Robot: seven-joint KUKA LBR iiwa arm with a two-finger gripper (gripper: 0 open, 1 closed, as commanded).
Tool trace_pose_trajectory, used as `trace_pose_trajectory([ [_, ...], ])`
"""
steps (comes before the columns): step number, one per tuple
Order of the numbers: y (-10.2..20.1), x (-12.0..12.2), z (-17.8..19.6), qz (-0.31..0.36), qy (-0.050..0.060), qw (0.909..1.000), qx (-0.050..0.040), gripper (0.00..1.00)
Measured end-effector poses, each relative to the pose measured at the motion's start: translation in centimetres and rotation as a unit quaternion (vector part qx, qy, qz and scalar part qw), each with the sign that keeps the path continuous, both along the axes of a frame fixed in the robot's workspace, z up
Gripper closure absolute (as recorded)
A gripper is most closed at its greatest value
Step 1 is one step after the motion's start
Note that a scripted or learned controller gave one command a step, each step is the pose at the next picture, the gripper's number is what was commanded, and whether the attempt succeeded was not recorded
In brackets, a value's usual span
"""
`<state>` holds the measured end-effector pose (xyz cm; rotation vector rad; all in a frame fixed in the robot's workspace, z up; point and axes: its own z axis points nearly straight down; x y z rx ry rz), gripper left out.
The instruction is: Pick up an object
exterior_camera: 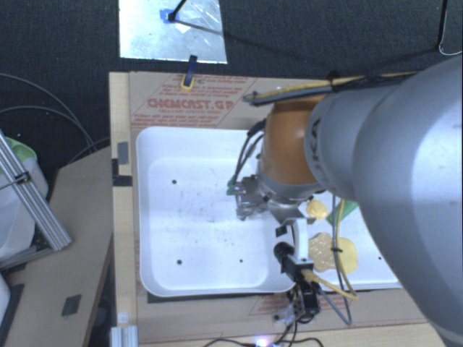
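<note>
Camera view puts the end effector [255, 199] low over the divide between the two white bins, hanging under the orange band [288, 144] of the big grey arm [391, 165]. From where I stand its metal parts are dark and mixed with cables, so I cannot tell how it is set or whether anything sits in it.

Just beside it, on the right bin [376, 277] floor, lie some pale yellow objects [334, 255], one small and round, one wider and flat, with a green piece [347, 209] near them. The arm covers most of that bin. The left bin [155, 194] is on the other side of the tool.

To do this step well, I think the tool should move a little toward the yellow pieces, centre itself over one of them, and go down straight. The flat piece looks thin, so a low, careful approach close to the floor is needed, otherwise it may slip away. The bin wall is close and could block one side.
</note>
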<state>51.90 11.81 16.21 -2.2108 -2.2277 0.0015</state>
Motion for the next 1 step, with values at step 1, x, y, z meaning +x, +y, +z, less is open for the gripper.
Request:
trace_pose_trajectory([
  [1,-0.29,0.13,1.29,-0.002,-0.002,1.0,-0.0001,1.0],
])
